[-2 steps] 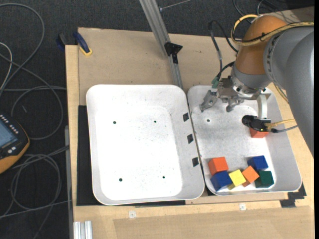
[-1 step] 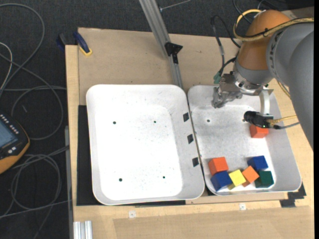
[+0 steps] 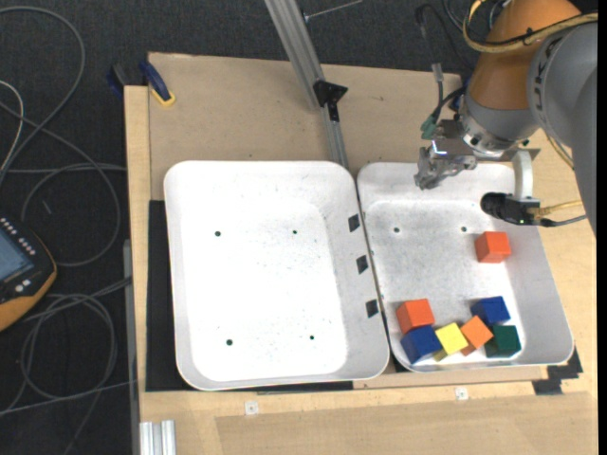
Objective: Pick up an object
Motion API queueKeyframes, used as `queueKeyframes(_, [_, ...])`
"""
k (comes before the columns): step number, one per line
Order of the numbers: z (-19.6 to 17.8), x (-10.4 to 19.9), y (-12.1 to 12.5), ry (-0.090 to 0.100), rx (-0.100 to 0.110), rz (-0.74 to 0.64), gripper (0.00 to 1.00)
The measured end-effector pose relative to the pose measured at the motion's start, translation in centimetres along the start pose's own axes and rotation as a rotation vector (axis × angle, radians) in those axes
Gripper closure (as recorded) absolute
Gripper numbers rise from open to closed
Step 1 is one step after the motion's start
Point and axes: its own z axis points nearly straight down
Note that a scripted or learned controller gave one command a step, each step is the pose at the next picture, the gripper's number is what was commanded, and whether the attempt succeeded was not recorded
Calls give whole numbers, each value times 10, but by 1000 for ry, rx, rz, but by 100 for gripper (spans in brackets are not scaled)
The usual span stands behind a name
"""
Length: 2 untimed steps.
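Camera view showed cables (image 3: pixel 57 292) and a handheld pendant (image 3: pixel 19 263) on the dark floor at left. Right of them sat the tan surface (image 3: pixel 237 102), crossed by a metal rail (image 3: pixel 303 60). Its left bin (image 3: pixel 261 273) was white and speckled. The right bin (image 3: pixel 455 221) held an orange block (image 3: pixel 492 245) alone, then orange (image 3: pixel 414 313), blue (image 3: pixel 420 343), yellow (image 3: pixel 451 337), orange (image 3: pixel 477 331), blue (image 3: pixel 490 309) and green (image 3: pixel 504 340) blocks clustered near the front. The tool (image 3: pixel 434 173) hung over the bin's far edge, gripping nothing; I cannot tell its state.

No readable text, labels or numbers; handheld device (image 3: pixel 19 271) screen possibly lettered, too blurred.
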Motion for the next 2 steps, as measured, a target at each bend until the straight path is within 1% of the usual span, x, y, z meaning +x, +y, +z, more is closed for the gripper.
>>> queueKeyframes(2, [-90,4,6,0,-1,-2,100])
